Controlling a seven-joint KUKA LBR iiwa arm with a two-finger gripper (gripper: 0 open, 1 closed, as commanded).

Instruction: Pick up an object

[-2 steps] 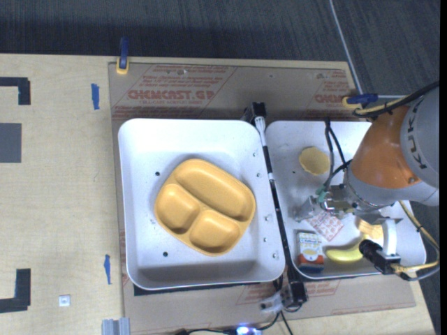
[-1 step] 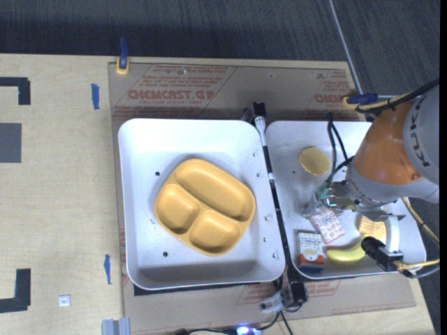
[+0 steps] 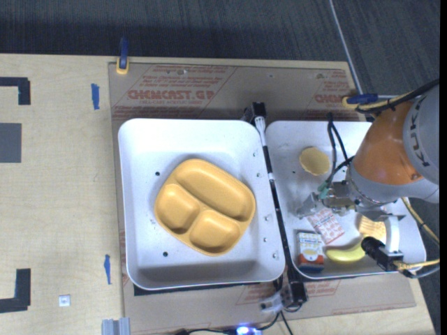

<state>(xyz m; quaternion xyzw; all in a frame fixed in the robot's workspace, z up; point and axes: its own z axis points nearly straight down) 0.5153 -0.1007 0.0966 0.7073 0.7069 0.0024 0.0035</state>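
My gripper (image 3: 316, 202) hangs low over the middle of the right bin (image 3: 286, 145), reaching in from the right under the orange wrist band. Right below and beside it lies a red-and-white patterned packet (image 3: 325, 224). A round pale yellow piece (image 3: 314, 160) rests further back in the same bin. Along the front wall sit a small printed box (image 3: 310, 248) and a yellow banana (image 3: 346, 255). A yellow-orange piece (image 3: 370, 225) is partly hidden under the wrist. I see nothing clearly held in the gripper.
The left bin (image 3: 140, 145) holds a large yellow moulded tray (image 3: 203, 205) with three lobes, filling its middle. Both bins stand on a cardboard sheet (image 3: 230, 82) on the wooden bench. A black divider clip (image 3: 258, 110) sits between the bins at the back.
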